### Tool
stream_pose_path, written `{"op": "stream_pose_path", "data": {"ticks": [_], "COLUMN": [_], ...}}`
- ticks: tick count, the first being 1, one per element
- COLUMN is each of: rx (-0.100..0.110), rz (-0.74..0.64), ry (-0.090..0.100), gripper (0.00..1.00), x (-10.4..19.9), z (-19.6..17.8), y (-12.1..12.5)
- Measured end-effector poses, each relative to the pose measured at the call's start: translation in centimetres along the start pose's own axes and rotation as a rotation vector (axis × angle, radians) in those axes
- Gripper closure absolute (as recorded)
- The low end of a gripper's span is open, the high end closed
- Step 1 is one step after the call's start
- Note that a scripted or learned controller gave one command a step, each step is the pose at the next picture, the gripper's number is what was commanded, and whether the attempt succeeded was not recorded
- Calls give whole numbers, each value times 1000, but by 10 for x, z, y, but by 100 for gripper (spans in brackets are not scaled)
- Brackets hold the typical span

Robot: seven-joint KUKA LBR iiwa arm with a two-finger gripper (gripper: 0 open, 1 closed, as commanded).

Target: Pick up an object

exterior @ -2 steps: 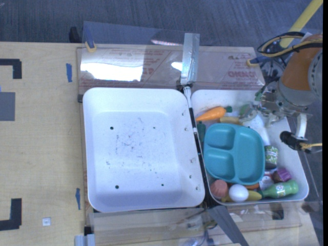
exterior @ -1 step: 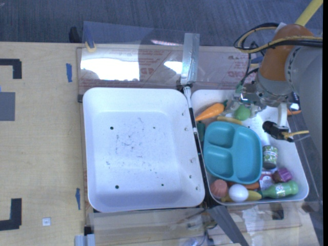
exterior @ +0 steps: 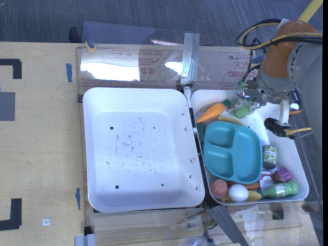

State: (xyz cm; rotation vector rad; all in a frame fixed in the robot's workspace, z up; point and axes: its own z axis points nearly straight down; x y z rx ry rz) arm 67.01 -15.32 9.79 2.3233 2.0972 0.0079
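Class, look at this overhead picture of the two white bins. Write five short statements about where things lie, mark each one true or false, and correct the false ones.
1. The teal divided plastic tray lies in the right white bin. True.
2. The orange toy carrot lies in the left white bin. False: it lies in the right bin, near that bin's far left corner.
3. The white egg-shaped toy sits at the near edge of the right bin, below the tray. True.
4. The green plastic bottle stands upright in the tray. False: it lies on its side beside the tray.
5. The robot arm hangs over the left bin. False: it is over the right bin's far end.
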Motion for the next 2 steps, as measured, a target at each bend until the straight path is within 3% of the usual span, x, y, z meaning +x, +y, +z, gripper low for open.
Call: {"op": "stream_pose_path", "data": {"ticks": [1,2], "rx": [-1,13], "rz": [-48,-197], "ry": [7,5], "gripper": [100,100], "x": [92,55], "z": [-92,-63], "y": [-24,-30]}}
